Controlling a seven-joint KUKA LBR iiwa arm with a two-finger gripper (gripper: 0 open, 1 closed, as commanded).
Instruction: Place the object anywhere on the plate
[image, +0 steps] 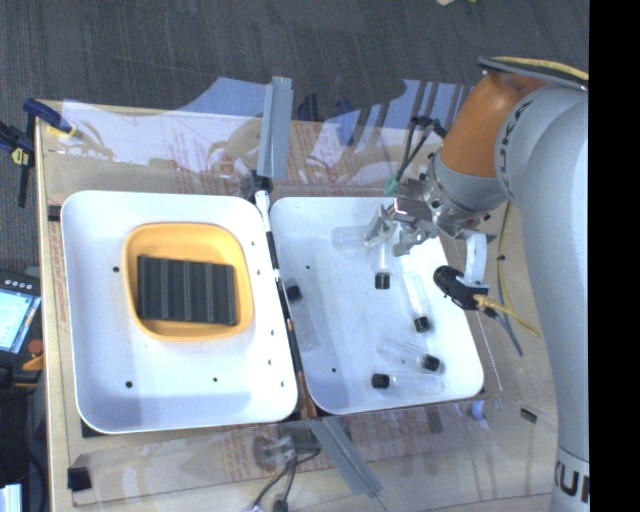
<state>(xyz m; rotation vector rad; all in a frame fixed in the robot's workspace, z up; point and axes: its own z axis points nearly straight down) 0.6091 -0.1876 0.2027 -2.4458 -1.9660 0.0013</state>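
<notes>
A yellow plate (186, 246) with a black ridged insert (187, 290) rests in the left white bin (90, 330). Several clear tubes with black caps lie in the right bin (330, 380). One tube (381, 268) lies just below my gripper (392, 232), which hovers over the upper middle of that bin. Others are a tube (416, 304) to the lower right, two tubes (408, 354) (396, 380) near the front, and one (300, 312) by the left wall. I see nothing held in the gripper.
A further clear tube (350, 237) lies left of the gripper. A raised divider (278, 290) separates the two bins. The arm (540, 200) covers the right bin's right side. A blue-screened device (14, 318) sits off the bench's left edge.
</notes>
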